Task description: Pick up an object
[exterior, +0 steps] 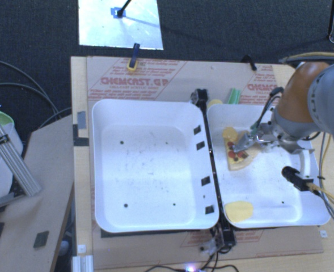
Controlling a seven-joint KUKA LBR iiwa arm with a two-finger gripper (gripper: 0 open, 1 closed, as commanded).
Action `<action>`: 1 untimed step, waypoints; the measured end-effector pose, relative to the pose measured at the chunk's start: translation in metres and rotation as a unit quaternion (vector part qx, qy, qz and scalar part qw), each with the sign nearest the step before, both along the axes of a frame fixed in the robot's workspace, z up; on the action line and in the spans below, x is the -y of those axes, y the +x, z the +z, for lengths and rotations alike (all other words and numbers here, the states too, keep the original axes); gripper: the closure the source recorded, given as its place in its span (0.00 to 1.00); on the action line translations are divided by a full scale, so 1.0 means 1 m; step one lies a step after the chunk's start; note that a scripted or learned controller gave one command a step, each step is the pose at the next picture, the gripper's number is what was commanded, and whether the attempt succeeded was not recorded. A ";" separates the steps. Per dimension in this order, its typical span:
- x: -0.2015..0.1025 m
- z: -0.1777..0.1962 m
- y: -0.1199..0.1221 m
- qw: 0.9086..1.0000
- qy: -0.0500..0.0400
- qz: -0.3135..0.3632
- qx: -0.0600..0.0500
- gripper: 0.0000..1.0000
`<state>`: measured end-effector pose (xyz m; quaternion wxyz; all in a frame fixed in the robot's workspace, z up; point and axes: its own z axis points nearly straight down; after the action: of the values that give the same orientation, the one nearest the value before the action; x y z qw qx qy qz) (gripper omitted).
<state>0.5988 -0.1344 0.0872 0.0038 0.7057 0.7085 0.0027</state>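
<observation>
Right bin: the gripper is low over a toy pizza slice, which lies flat on the bin floor in the left half, near the divider; its fingertips sit at the slice's upper edge, among the red topping spots; cannot tell whether the fingers are spread or closed, nor whether anything is between them. Also in this bin: a yellow round piece just beyond the slice, apparently touching it; a flat yellow disc at the near wall, well apart. Left bin beside it.

Handling, judged: the slice looks light, thin and stiff, probably plastic, smooth on top; lying flat it offers little height to pinch; best hold is probably across the two long edges near the wider crust end; risk of the fingers skidding over it or pushing it against the yellow piece.
</observation>
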 end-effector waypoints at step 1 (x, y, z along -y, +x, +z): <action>-0.044 -0.001 0.029 1.000 -0.004 0.002 -0.006 0.00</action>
<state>0.6276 -0.0909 0.0866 0.0026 0.7043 0.7099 -0.0040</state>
